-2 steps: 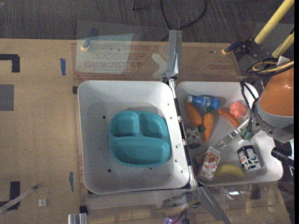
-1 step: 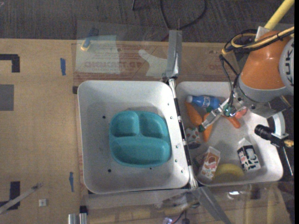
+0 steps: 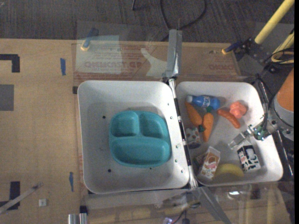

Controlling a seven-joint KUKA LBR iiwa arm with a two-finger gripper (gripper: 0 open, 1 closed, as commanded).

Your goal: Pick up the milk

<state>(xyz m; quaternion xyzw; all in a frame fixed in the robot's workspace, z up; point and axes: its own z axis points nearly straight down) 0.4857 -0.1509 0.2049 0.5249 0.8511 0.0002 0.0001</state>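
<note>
**Right bin, milk carton pending**

Worktop (image 3: 37, 139) is bearing two white bins. Right bin (image 3: 271, 171) is housing the milk (image 3: 248, 158), a small black-and-white carton lying near the front right corner. It is likely light and crushable, so gripping across its flat sides seems best. Pincer (image 3: 245, 139) is hovering just above-left, fingers apart, clamping nothing.

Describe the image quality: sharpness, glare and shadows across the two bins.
Camera view: soft and low in detail overall; print on the milk carton is unreadable. The clear sheet beyond the bins shows pale glare. The left bin has gentle shading along its walls around the teal tray. The gripper is blurry.
</note>
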